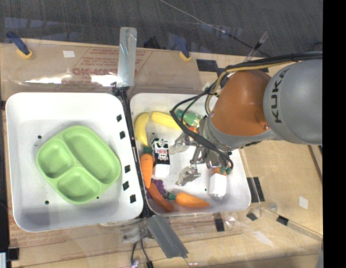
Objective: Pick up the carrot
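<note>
Reaching in from the right, the arm [273, 105] hangs over the right bin [237, 197], gripper [189, 175] low in the middle; honestly can't tell its state. One carrot [190, 201] lies by the front wall, another carrot [146, 169] along the left wall, just beside the banana [141, 128].

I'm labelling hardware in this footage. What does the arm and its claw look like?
The arm is smooth grey with dark KUKA lettering, and a rounded orange band above the wrist. Black cables loop alongside it. The claw is bare silvery metal.

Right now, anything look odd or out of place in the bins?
Nothing spilled or damaged. The toys are piled loosely in the right bin: carrot at its near edge, banana at the far left. The green tray sits skewed in the left bin.
</note>
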